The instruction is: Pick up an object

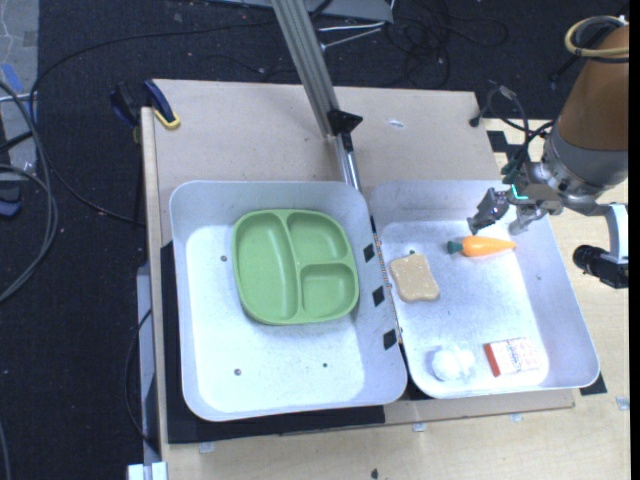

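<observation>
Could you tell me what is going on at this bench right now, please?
A grey and orange robot arm reaches into the right bin, its gripper poised just above a toy carrot. Nothing is lifted yet. A slice of bread, a white ball and a small red and white carton also lie in that bin. The left bin holds a green divided plate.

The arm [598, 98] leans in above the right-hand bin [560, 308], its orange band uppermost and the grey wrist bent down below it. Its pincer [497, 211] hangs low over that bin's far end, angled toward the bin's middle.
</observation>
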You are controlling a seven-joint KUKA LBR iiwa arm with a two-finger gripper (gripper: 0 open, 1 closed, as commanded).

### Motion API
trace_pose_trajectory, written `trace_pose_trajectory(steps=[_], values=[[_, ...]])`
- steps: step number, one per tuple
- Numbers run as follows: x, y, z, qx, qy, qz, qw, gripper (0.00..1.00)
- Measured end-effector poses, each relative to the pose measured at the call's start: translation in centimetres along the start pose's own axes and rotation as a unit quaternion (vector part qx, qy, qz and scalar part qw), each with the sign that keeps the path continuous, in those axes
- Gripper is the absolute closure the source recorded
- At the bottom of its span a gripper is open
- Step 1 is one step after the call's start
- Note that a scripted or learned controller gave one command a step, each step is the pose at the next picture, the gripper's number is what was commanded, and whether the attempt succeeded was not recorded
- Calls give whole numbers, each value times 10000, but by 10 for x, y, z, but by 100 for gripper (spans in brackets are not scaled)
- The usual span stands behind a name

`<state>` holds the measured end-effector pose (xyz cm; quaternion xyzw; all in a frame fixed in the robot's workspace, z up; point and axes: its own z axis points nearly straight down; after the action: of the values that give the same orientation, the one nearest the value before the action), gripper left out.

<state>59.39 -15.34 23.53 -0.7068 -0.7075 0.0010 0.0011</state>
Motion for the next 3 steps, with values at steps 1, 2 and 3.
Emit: trace_pose_trajectory(steps=[1, 2, 3], values=[[0, 1, -1, -16, -3, -2, 10000, 0], [2, -1, 63, 13, 1, 7, 10000, 0], [-2, -2, 107, 5, -1, 9, 10000, 0]])
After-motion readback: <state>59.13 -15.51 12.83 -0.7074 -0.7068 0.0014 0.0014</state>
